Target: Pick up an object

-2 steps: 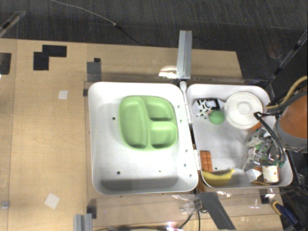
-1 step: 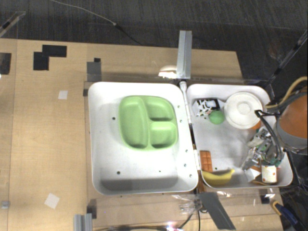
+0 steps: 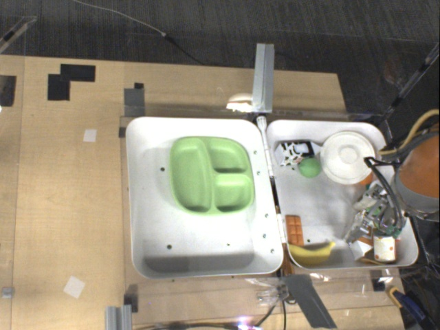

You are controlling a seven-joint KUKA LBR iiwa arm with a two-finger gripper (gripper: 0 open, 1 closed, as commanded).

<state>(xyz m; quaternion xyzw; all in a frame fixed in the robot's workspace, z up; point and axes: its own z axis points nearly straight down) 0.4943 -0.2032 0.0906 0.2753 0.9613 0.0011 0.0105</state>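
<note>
**Right bin, tool low at its right side**

Nearest the camera, along the front wall of the right bin (image 3: pixel 344 126): a yellow banana (image 3: pixel 313 253), lying flat, curved. Just beside it, at the left, a small brown block (image 3: pixel 294 229), close to the wall between the bins. Further back, a white round lid (image 3: pixel 348 157) near the rear right corner, with a small green ball (image 3: pixel 310 168) beside it and a black-and-white patterned item (image 3: pixel 293 152) in the rear left corner. Over the right side of the same bin, the tool (image 3: pixel 375 218), reached in from the right, low among cables; open or clenched, impossible to tell. Below it, near the front right corner, a small white and orange container (image 3: pixel 385 247). In the left bin (image 3: pixel 148 253), a green divided plate (image 3: pixel 210 174), about in the middle. Both bins side by side on the wooden counter (image 3: pixel 62 205).
</note>
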